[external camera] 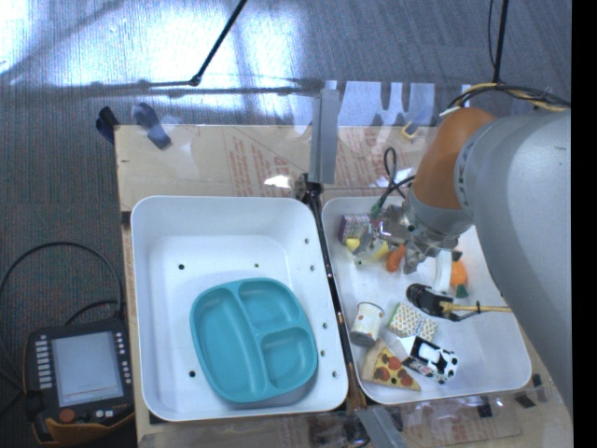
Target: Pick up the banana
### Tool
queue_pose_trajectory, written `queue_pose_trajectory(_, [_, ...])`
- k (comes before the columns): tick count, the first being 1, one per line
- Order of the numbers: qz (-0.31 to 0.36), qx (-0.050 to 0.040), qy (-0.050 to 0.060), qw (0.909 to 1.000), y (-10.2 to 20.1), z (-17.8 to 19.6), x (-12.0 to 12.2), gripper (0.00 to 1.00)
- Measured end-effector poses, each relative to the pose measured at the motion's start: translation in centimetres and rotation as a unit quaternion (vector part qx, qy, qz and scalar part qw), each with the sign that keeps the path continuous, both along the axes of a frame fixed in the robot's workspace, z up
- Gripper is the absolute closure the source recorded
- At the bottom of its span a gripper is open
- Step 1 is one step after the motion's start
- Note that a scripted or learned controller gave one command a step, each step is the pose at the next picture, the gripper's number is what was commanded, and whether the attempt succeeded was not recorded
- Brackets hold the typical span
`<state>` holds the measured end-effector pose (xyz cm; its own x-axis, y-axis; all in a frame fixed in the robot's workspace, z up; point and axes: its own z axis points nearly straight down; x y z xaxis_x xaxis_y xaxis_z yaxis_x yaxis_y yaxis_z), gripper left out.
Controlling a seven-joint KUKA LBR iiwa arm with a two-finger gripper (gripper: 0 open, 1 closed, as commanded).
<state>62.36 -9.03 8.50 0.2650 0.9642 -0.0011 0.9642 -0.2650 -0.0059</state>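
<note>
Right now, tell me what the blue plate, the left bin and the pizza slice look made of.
Blue plate: likely moulded plastic, matte turquoise, with soft rounded dividers. Left bin: seems to be smooth white plastic with rounded corners and small holes. Pizza slice: probably a toy, plastic or rubber; too small to tell.

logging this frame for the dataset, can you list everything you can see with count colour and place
left bin: 1, white, left half of the bench
right bin: 1, white, right half of the bench
divided plate: 1, teal, three compartments, in the left bin
banana: 1, yellow, upper left of the right bin, partly hidden by the end effector
carrot: 1, orange, beside the banana
cup: 1, pale, left side of the right bin
pizza slice: 1, yellow and red, front of the right bin
cow toy: 1, black and white, right of the pizza slice
pendant: 1, black with grey screen, floor at left
arm: 1, grey with orange band, from the right
end effector: 1, dark, over the banana
</note>
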Motion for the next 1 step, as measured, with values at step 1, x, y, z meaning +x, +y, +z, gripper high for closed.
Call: queue_pose_trajectory(1, [0.000, 0.0001, 0.000, 1.0000, 0.04, 0.00, 0.01, 0.00])
